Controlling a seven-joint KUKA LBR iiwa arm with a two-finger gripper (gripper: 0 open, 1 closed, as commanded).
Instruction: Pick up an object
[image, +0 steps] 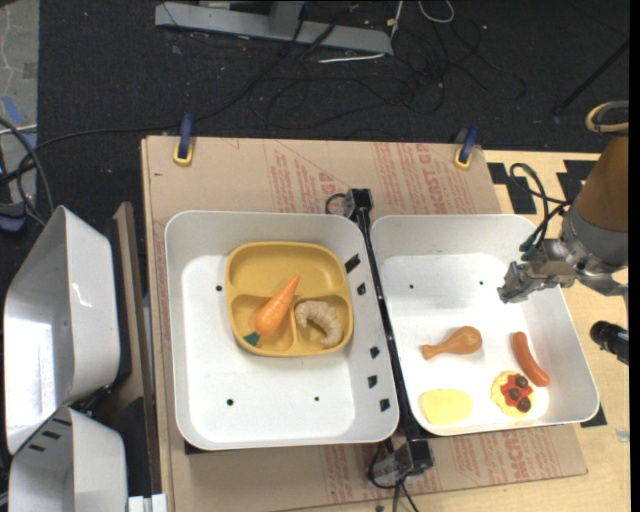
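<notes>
Orange drumstick (455, 343) lies near gripper (512, 285), apart.

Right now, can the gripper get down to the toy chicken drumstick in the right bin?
Probably yes. The gripper hangs over the right bin, and the drumstick lies alone on the floor, apart from the sausage.

Robotics lab: clamped cardboard bench (420, 175), loose cables (250, 85), two white bins (200, 400).
</notes>
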